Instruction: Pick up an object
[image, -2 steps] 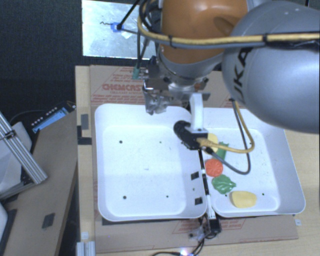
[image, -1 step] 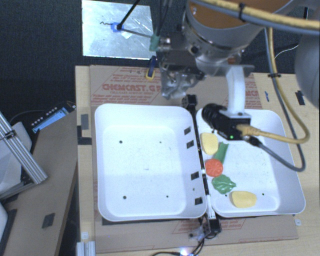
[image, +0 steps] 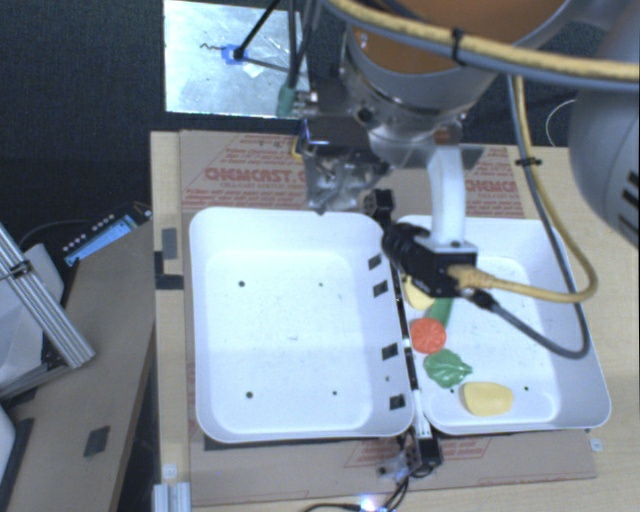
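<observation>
white left bin (image: 290, 300): open floor with a few dark specks.
right bin (image: 555, 385): objects crowd its divider side.
gripper (image: 338, 190): above the left bin's far rim; how wide it stands is unreadable.
red disc (image: 429, 335): in the right bin, well apart from the gripper.
neighbours: yellow piece (image: 416, 296) just above, green piece (image: 446, 368) just below, yellow lump (image: 487, 399) beyond.

Red disc (image: 429, 335), green leafy piece (image: 445, 368) and yellow lump (image: 487, 398) lie in right bin (image: 545, 350).
</observation>
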